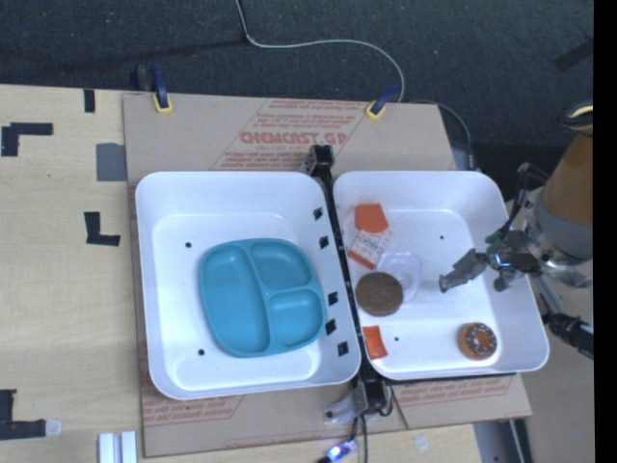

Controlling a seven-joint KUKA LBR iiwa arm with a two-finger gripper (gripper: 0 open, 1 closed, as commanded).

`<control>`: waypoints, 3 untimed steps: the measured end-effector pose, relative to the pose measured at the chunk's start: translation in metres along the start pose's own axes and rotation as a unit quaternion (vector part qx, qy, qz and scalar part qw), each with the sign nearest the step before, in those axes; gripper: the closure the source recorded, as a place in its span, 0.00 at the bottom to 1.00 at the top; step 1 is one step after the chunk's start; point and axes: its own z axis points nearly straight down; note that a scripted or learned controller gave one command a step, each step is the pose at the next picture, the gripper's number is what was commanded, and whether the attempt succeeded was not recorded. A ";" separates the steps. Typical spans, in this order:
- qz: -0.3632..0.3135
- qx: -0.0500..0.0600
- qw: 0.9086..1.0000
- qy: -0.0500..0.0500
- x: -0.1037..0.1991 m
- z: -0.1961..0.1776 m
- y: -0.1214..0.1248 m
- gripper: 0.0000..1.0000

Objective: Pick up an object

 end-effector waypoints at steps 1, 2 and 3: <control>-0.003 -0.007 1.000 -0.001 0.001 -0.007 0.003 0.00; -0.002 -0.006 1.000 -0.001 -0.006 0.053 0.005 0.00; -0.003 -0.005 1.000 -0.001 -0.003 0.107 0.015 0.00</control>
